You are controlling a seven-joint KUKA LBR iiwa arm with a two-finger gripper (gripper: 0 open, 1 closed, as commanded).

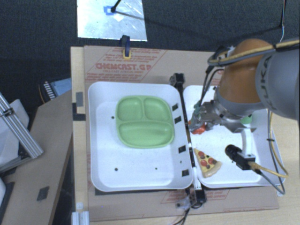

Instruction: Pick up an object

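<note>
In the right bin [220, 179], my gripper [198, 121] hangs low near the bin's left wall. A small red object [199, 130] lies right under it, partly covered by it. A toy pizza slice [207, 162] lies in the front left of that bin, apart from the gripper. The left bin [105, 172] bears a light green divided plate [143, 122] at its middle. A bit of something green [247, 120] peeks out behind the arm; most of it is hidden.
The grey arm with its orange band [243, 78] covers most of the right bin's back half. A dark divider [183, 125] runs between the two bins. Cardboard [126, 62] lies under both bins.
</note>
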